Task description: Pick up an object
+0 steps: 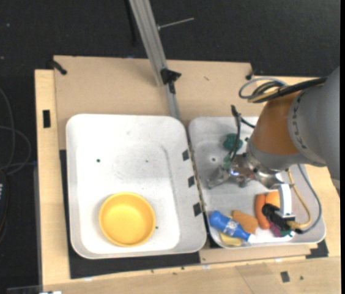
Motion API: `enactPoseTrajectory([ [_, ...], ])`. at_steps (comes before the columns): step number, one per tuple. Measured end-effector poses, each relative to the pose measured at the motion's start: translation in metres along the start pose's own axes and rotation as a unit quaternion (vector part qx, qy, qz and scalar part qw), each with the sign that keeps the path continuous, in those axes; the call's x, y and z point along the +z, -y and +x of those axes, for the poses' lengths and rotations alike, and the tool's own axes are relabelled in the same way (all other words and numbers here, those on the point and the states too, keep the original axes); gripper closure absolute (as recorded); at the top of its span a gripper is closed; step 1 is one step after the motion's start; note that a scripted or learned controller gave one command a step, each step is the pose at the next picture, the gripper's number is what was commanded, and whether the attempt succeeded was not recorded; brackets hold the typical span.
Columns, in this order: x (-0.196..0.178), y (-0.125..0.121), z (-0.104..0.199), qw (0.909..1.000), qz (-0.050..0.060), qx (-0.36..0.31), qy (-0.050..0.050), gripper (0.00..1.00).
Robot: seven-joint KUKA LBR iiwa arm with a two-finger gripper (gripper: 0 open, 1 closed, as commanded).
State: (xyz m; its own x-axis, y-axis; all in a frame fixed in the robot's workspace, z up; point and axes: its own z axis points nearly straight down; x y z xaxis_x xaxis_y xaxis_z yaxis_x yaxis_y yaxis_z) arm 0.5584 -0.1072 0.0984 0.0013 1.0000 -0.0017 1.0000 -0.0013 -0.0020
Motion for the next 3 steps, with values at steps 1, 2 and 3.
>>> enactPoseTrajectory([
  [1, -0.013, -0.002, -0.001, 1.0, -0.003, 0.002, -0.001, 1.0],
  [2, -0.076, 0.001, -0.007, 1.0, -0.005, 0.001, 0.0, 1.0],
  [3, -0.13, -0.001, -0.008, 1.0, -0.005, -0.002, 0.0, 1.0],
])
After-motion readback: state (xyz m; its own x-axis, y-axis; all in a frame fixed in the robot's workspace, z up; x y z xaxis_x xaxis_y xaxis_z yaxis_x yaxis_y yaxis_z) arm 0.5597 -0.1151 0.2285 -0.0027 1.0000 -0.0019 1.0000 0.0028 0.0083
